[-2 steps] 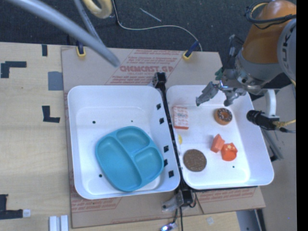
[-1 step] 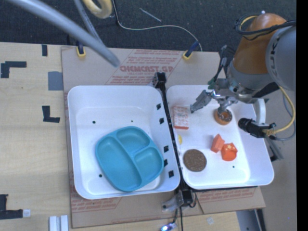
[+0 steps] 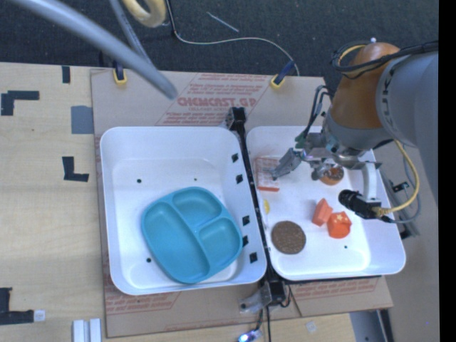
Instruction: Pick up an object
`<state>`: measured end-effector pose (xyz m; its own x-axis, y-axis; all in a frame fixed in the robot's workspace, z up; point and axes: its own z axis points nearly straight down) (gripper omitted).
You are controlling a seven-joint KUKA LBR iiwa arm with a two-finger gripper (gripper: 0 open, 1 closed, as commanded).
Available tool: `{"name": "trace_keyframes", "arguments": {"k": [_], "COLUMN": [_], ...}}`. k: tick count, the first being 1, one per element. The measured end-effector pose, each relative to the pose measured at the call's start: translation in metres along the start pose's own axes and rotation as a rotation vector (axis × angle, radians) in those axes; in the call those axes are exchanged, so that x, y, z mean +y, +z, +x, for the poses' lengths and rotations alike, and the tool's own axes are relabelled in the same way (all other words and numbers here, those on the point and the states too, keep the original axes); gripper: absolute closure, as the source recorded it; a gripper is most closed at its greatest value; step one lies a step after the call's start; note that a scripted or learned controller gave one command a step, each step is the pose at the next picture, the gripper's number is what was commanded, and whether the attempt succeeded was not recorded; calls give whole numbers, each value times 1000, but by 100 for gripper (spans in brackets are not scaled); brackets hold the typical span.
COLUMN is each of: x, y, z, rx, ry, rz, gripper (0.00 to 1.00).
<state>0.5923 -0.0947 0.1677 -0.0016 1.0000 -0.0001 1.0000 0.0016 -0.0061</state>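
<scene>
My gripper [image 3: 283,167] hangs low over the upper left part of the right bin [image 3: 370,262], pointing left toward a pale packet with red print [image 3: 265,169] by the bin's left wall. A brown round disc [image 3: 288,237] lies in the bin's lower middle. Two orange pieces [image 3: 322,211] [image 3: 339,224] sit to the disc's right. A small brownish item [image 3: 331,175] lies under the wrist. A tiny yellow bit [image 3: 266,206] rests near the divider.
The left bin [image 3: 121,162] holds a blue divided plate [image 3: 191,232] in its lower half. The arm's grey and orange body [image 3: 370,98] looms over the right bin's upper right. Black clips [image 3: 236,118] line the divider between the bins.
</scene>
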Motion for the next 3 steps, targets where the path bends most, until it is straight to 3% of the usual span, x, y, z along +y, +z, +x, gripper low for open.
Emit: {"name": "trace_keyframes", "arguments": {"k": [1,2,3], "x": [-11,-10,-8], "y": [58,45,-18], "z": [-1,0,1], "rx": [0,0,0], "ry": [1,-1,0], "rz": [2,-2,-10], "gripper": [0,100,100]}}
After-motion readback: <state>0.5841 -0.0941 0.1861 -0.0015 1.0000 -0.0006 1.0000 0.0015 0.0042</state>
